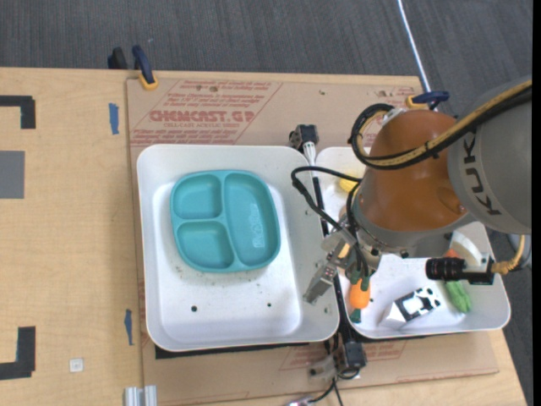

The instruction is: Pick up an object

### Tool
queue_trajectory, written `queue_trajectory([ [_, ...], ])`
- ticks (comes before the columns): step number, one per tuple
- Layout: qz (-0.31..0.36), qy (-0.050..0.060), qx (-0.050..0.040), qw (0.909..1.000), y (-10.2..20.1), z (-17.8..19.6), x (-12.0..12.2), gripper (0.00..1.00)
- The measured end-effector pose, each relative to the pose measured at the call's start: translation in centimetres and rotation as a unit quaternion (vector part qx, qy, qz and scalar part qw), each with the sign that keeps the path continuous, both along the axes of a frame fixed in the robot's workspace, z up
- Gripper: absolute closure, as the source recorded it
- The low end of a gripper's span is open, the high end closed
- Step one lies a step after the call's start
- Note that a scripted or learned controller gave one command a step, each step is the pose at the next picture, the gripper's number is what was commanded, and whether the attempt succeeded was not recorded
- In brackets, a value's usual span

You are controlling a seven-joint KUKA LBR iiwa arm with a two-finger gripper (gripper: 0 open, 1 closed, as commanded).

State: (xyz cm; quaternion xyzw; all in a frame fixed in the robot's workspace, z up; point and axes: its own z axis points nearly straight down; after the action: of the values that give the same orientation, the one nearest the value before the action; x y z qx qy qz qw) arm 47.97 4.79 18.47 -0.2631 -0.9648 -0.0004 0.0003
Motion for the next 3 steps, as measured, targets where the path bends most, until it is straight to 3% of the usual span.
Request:
queue_trajectory([
  [1,0.163,0.0,-0.0001,0.9867,-0.94,0.01,0.01,0.0],
  [3,0.163,0.0,-0.0001,0.9867,-0.94,0.01,0.01,0.0],
])
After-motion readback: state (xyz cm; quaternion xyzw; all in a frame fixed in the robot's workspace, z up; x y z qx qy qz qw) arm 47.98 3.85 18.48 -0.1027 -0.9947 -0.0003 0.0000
